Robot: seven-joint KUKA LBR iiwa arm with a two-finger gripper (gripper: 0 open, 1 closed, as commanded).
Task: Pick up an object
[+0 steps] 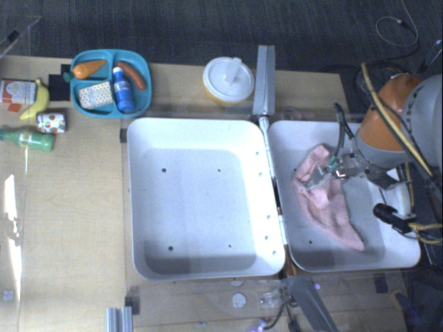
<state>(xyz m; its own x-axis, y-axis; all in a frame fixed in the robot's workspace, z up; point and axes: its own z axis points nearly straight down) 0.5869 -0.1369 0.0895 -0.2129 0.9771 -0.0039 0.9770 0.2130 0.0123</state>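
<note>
A crumpled pink cloth lies in the right white bin, stretching from its upper middle down toward the front. My gripper reaches in from the right and sits low over the cloth's upper part, right against the fabric. The grey arm with its orange band hangs over the bin's right side. The gripper's tip blends into the cloth folds, so its state is unclear.
The left white bin sits beside the right one. Behind the bins stand a white-lidded yellow cup and a metal post. A blue tray of toy food, a banana, a can and a green bottle lie far left.
</note>
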